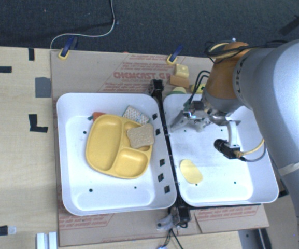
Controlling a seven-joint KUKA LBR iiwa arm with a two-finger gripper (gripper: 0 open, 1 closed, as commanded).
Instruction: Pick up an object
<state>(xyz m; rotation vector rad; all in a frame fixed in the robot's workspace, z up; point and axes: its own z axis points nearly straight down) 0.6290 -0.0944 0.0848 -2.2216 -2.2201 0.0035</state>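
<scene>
1. The gripper (pixel 189 119) sits low in the far part of the right bin (pixel 253 191), close to the divider; whether it is open or closed I cannot tell, and nothing is visibly gripped.
2. Likeliest target: a pale yellow disc (pixel 191 171) lying flat in the right bin's near-left area, apart from the walls.
3. Judged light, thin and smooth; a flat lie offers little edge, so a pinch across the rim seems best and slipping is likely.
4. Left bin (pixel 71 191) holds a yellow divided plate (pixel 113 149) with a tan sponge-like block (pixel 141 135) on it.
5. Nothing stands between gripper and disc.
</scene>
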